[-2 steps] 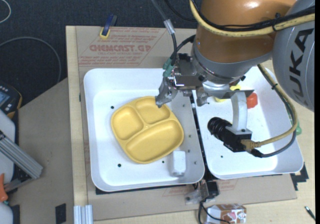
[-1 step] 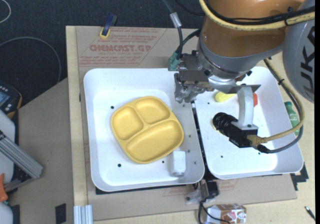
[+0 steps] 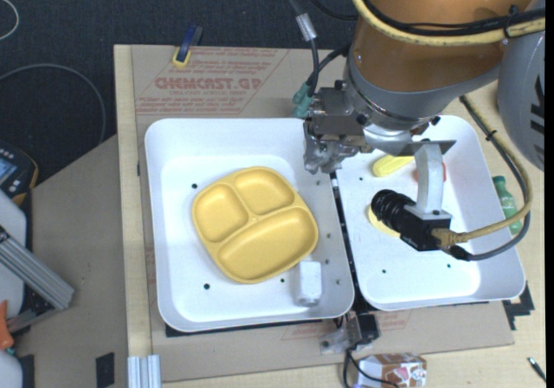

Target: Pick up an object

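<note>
Left bin (image 3: 164, 204): bare floor at frame left and top.
Blocking centre: yellow divided tray (image 3: 254, 223); small white object (image 3: 309, 282) beside its lower right.
Right bin (image 3: 493, 278): arm (image 3: 433, 40) overhangs top; bottom floor bare.

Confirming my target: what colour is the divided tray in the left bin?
Yellow, the divided tray in the camera view.

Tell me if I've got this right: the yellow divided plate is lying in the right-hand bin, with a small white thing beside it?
Not quite. The camera view shows the yellow divided plate in the left bin, not the right one. The small white thing does lie beside it, near that bin's front edge.
</note>
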`<action>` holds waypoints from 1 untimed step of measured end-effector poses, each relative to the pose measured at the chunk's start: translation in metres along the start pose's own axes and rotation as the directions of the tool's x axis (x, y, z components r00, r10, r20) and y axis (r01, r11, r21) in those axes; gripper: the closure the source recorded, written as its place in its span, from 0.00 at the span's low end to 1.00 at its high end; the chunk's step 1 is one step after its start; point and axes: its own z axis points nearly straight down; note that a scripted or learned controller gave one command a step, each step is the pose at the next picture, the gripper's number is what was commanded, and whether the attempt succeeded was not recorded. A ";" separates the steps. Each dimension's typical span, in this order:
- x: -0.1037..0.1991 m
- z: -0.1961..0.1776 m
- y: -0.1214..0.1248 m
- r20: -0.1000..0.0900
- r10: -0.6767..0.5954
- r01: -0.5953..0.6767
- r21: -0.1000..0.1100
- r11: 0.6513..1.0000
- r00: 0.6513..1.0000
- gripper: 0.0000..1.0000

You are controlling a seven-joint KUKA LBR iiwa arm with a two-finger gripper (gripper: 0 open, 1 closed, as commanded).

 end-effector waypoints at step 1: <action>0.001 -0.010 0.000 0.000 -0.001 0.001 -0.002 1.000 1.000 1.00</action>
